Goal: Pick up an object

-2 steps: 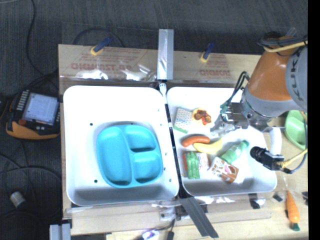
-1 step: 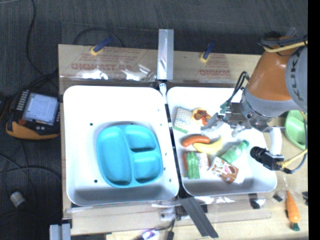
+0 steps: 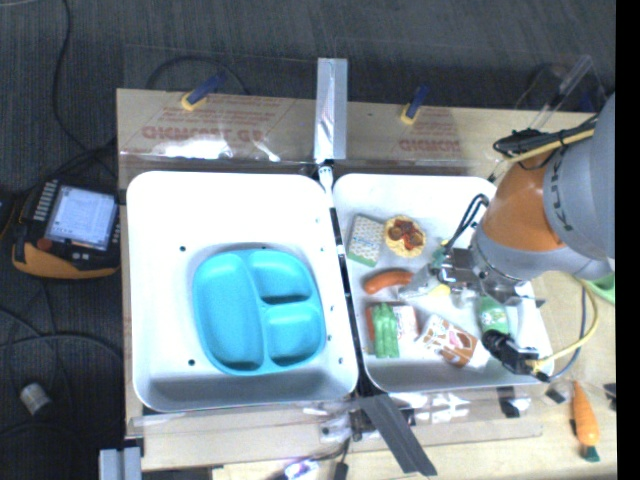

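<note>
Here | gripper (image 3: 447, 280) fingertips hidden, grip state unclear | hot dog (image 3: 388, 280) just left | carton (image 3: 447, 340) below

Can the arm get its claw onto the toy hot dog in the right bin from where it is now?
Probably yes. The hot dog lies uncovered in the right bin, with the claw just to its right. The waffle and pizza lie above it in the picture, not over it.

A wooden bench (image 3: 250, 118) fills the middle of the frame. Two white bins sit directly on it side by side: the left bin (image 3: 160, 268) at centre-left, the right bin (image 3: 440, 193) at centre-right. An orange carrot-like toy (image 3: 585, 423) lies at the bench's lower right.
</note>
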